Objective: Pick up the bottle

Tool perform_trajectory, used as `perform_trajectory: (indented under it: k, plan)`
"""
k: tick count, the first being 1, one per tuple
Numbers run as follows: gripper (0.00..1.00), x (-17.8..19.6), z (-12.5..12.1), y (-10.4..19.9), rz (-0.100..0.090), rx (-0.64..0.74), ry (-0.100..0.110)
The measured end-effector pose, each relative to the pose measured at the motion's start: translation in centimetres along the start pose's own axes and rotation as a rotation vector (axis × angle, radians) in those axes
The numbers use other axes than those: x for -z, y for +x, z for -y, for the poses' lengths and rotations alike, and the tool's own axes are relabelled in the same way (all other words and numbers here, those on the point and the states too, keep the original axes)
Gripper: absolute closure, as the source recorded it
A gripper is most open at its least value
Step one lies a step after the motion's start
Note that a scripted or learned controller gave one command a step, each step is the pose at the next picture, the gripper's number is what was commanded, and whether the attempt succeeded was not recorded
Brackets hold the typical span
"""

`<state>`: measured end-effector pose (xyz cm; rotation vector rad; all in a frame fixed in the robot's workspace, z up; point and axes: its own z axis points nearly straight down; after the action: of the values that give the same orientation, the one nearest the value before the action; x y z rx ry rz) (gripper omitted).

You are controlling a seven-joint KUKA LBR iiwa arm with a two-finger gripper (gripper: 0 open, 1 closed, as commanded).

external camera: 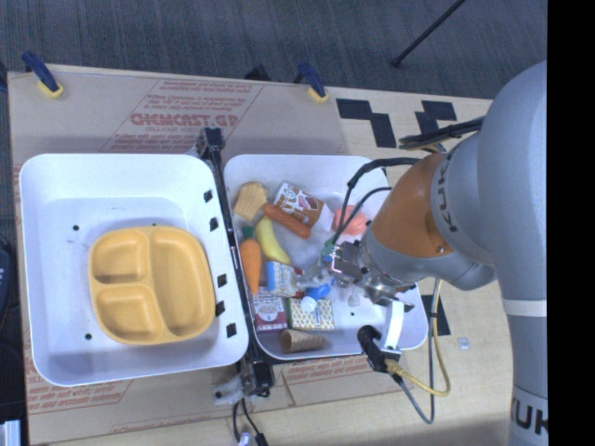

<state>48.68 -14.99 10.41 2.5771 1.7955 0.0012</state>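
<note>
What looks like the bottle [314,294], small and pale with a blue end, lies among the toy food in the middle of the right bin [409,334]. My gripper [340,266] hangs low over that bin, just right of and above the bottle, under the grey wrist and orange band. The wrist hides the gripper's lower end, and I cannot tell whether it touches the bottle.
Around the bottle lie a blue block [278,275], a banana [271,241], a carrot [251,264], a snack packet [297,207], toast [249,200], two small boxes [310,314] and a cone [303,342]. The left bin holds a yellow divided plate [151,283].
</note>
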Motion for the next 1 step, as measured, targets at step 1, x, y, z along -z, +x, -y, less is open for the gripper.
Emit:
perform_trajectory:
  k: [1]
  plan:
    - [1.0,0.89,0.05,0.07,0.0,0.005,0.005]
